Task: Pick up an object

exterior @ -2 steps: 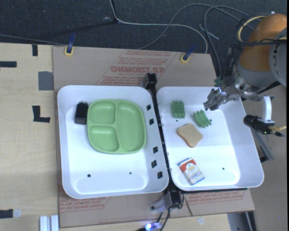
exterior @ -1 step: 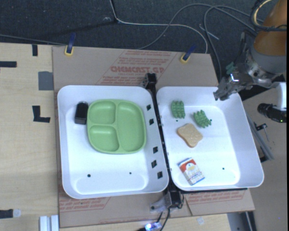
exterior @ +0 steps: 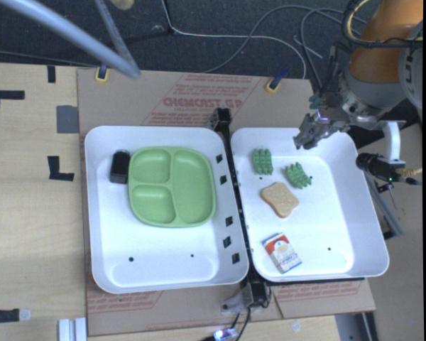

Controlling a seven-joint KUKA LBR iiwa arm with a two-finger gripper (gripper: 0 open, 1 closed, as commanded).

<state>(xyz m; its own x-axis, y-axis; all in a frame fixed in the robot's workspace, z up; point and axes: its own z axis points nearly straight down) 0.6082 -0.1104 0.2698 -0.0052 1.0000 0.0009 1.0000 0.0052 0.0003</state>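
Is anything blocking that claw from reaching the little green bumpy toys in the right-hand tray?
Nothing visible does. The gripper hangs over the right white bin, near its far edge. The two small green knobbly pieces lie just beside it on bare bin floor; the tan bread slice sits beyond them.

The desk (exterior: pixel 28 190) is pale wood with black marks. A cardboard sheet (exterior: pixel 192 98) with red print lies on it. On the cardboard sit two white bins, touching along a black clip strip: the left bin (exterior: pixel 106 261) and, beside it, the right bin (exterior: pixel 341 254).
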